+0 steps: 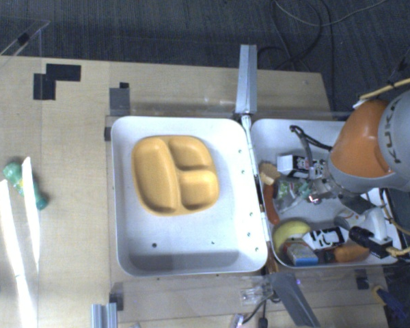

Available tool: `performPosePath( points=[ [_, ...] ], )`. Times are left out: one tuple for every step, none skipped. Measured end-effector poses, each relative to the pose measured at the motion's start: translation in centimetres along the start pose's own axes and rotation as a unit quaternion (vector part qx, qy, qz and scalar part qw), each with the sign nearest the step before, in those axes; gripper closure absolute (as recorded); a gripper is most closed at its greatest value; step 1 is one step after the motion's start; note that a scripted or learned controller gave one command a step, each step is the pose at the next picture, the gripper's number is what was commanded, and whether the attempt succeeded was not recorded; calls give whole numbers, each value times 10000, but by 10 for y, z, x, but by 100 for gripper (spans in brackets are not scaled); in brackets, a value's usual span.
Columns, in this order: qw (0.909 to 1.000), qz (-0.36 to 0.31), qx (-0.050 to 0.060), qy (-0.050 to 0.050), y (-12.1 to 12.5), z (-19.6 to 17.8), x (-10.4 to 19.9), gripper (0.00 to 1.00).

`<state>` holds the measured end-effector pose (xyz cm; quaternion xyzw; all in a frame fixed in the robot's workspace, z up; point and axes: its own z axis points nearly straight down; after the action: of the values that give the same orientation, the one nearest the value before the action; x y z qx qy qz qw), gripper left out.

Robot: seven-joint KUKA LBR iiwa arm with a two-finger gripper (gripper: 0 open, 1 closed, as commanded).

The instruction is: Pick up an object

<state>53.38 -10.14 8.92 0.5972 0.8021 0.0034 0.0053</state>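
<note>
The grey arm (386,139) with its orange band reaches in from three o'clock and hangs low over the right bin (260,132). The jaws (313,191) sit amid clutter near that bin's middle; whether they are released or clenched cannot be told, and nothing can be seen between them.

The right bin is crowded. A yellow ball-like object (290,232) lies at the jaws' seven o'clock, near the bin's front wall. Just beside it, toward five o'clock, is a small blue-and-yellow box (302,253), its long axis running roughly nine to three. Further toward three o'clock lies an orange object (348,253), also stretched nine to three, partly under a black-and-white item (328,236) whose markings are too small to read. A brown piece (268,173) sits against the bin's left wall at the jaws' ten o'clock. The other things under the wrist are too tangled to name.

The left bin (133,251) holds a yellow divided tray (175,174), its long axis running roughly twelve to six.

On the wooden surface (68,203) at far nine o'clock lies a green item (24,183). The arm's grey casing bears dark lettering, partly cut off.
</note>
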Motion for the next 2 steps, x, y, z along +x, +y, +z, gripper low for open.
performPosePath(
  points=[
    [9996,288,31,7,70,-26,-46,0],
    [9995,39,293,88,105,0,-45,0]
  ],
)
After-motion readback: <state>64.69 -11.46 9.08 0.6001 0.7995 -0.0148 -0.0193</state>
